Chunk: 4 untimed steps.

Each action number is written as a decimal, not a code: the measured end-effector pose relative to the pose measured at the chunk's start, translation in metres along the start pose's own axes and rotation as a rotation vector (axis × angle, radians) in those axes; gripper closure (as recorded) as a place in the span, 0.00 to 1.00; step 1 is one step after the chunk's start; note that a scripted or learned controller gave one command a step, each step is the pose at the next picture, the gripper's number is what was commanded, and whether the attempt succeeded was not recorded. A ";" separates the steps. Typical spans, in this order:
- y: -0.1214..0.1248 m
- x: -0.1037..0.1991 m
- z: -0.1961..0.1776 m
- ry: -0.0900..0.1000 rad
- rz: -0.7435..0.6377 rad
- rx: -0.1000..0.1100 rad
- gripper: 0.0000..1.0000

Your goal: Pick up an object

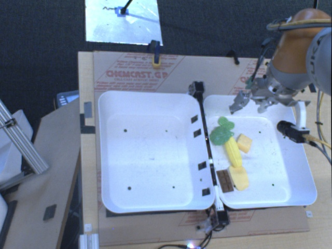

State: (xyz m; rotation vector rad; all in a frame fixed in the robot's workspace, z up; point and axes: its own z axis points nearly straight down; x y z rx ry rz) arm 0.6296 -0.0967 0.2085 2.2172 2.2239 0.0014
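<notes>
The 5 loose things lie bunched in the left part of the shallow white right bin (282, 173), close to the wall it shares with the shallow white left bin (150, 154). A row of small black clips (202, 166) runs along that shared wall and crowds the left side of the bunch.

A green lumpy soft toy (222, 130) lies farthest. A long yellow corn-shaped piece (233, 152) touches its near edge, and a small yellow-orange block (244, 142) sits just to the right of the corn. Nearer the front, a pale yellow wedge (239, 178) rests at the end of the corn, with a dark brown rectangular block (224, 180) touching its left side, against the wall.

To the right of the bunch, the right bin's floor is bare white out to its right rim. The left bin's floor is bare white too.

The claw (250, 106) hangs over the far rim of the right bin, beyond and right of the green toy and apart from it. Its 2 fingers stand apart with nothing between them.

Both bins sit on a brown sheet with red lettering (135, 72) laid on the tan table (85, 92). Past its far edge lies a shiny silver square sheet (123, 14).
</notes>
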 end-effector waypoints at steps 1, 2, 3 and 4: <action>-0.072 -0.001 0.074 0.003 0.004 0.010 0.00; -0.094 -0.019 0.127 0.001 0.004 0.005 0.00; -0.091 -0.018 0.113 0.000 0.001 -0.001 1.00; -0.053 0.056 0.018 0.002 -0.009 -0.011 1.00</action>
